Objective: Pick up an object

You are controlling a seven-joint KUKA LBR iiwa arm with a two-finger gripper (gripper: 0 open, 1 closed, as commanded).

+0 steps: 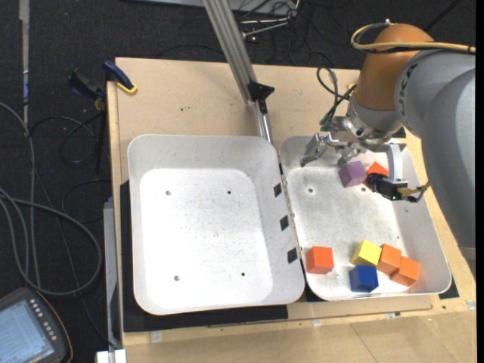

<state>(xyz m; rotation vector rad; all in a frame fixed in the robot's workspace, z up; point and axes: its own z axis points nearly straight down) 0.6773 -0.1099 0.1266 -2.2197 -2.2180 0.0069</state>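
Pincer [336,151] low over the far end of the right bin [423,225], metal fingers spread wide, nothing between them. Just right of the tips, a purple block [352,173] lying on the bin floor, close to the fingers but not gripped; touching or apart, hard to tell. Beside it on the right, a red-orange piece [377,169], partly covered by a black part [389,187] of the wrist gear. At the near end of the same bin: an orange cube [320,259] alone, then a cluster of yellow block [367,252], blue cube [364,278] and two orange blocks [398,264] pressed together. Left bin [151,157] alongside on the bench [189,97]. Grey arm [446,97] cut off at the right edge.
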